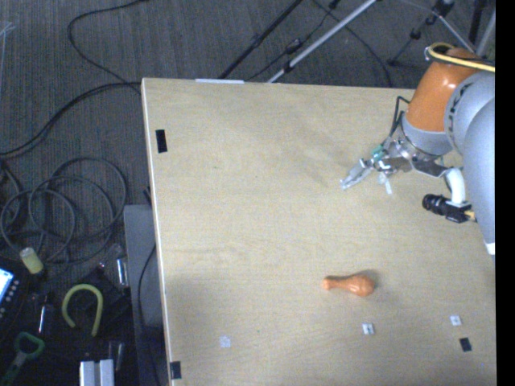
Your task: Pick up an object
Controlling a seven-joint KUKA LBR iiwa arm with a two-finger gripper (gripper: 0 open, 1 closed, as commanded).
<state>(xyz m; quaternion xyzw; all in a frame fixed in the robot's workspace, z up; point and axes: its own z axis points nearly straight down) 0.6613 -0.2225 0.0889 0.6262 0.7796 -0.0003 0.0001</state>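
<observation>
Then, operator, your record for this moment, taking the orange pear-shaped object (351,285) as the reference mark. Far to its left, off the board on the grey carpet, you had loose black cables (60,207) in loops and a yellow-green hook-shaped tool (82,304) lower down. A black tape mark (161,141) sat on the pale wooden board (265,215) up and to the left of the object. The object itself lay on its side on the board's lower middle, narrow end to the left, with nothing touching it. Just below and right of it you had a small pale tag (368,328). Up and to the right of the object, well apart from it, the gripper (366,173) hung over bare board with its two fingers spread in a narrow V and nothing between them. Behind it ran the orange band (438,95) and the grey arm (479,151).
</observation>
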